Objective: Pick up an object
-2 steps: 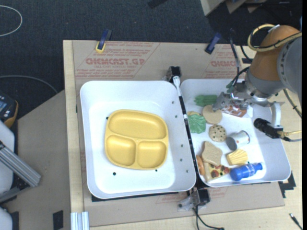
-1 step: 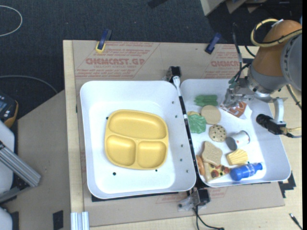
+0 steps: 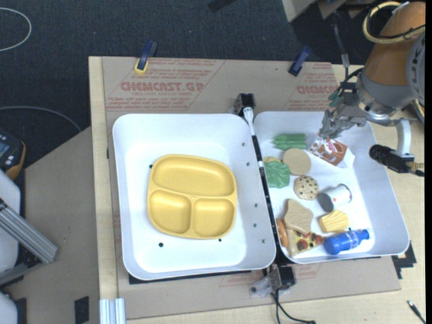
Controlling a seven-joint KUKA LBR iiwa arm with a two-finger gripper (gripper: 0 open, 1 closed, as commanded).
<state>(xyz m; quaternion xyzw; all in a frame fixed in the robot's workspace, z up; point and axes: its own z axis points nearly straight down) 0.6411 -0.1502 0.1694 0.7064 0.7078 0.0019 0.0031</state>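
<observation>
The pincer (image 3: 333, 131) hangs over the far part of the right bin (image 3: 385, 201), its tips just above a red-and-white packet (image 3: 332, 152); whether its fingers are wide or narrow cannot be told. Beside the packet lie a green piece (image 3: 290, 141) and a tan round disc (image 3: 296, 160). Toward the bin's near edge sit a cookie (image 3: 306, 187), a bread slice (image 3: 297, 215) and a blue bottle (image 3: 345, 240). The left bin (image 3: 128, 181) carries a yellow divided tray (image 3: 192, 196).

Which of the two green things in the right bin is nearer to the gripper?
The long green piece at the bin's far edge is nearer to the gripper. The other, a crinkled green leaf, lies closer to the divider.
</observation>
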